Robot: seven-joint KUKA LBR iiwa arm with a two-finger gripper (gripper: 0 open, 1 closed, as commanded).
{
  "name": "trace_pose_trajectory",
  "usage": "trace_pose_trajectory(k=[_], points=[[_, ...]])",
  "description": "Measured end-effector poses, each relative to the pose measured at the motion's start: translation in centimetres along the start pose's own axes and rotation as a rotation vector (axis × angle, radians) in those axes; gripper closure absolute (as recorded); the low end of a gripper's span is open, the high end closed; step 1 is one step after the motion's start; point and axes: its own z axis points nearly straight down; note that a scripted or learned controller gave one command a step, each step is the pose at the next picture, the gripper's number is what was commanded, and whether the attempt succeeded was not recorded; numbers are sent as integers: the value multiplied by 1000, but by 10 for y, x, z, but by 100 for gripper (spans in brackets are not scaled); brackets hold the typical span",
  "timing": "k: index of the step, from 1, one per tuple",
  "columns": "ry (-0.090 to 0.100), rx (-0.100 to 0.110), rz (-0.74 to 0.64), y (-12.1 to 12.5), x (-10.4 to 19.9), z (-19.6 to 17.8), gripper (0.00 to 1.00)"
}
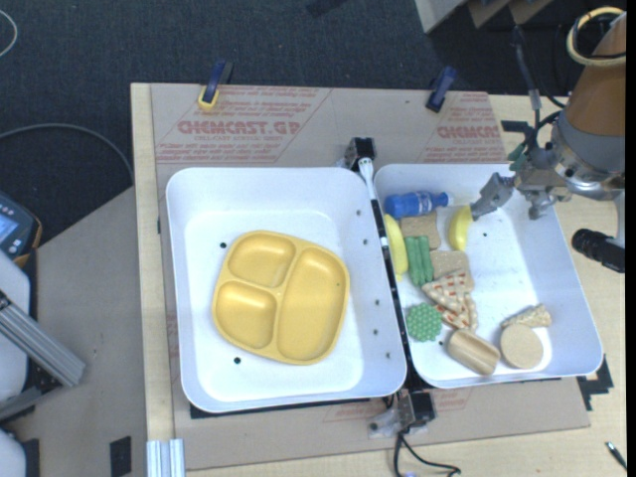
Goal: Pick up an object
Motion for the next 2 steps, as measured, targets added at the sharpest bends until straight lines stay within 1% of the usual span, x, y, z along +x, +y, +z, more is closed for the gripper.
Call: trace_pose_trajectory(k=[1, 2], points=[[-3, -15, -3, 3, 0, -9, 0], [-2, -10, -3, 3, 3, 33, 0]])
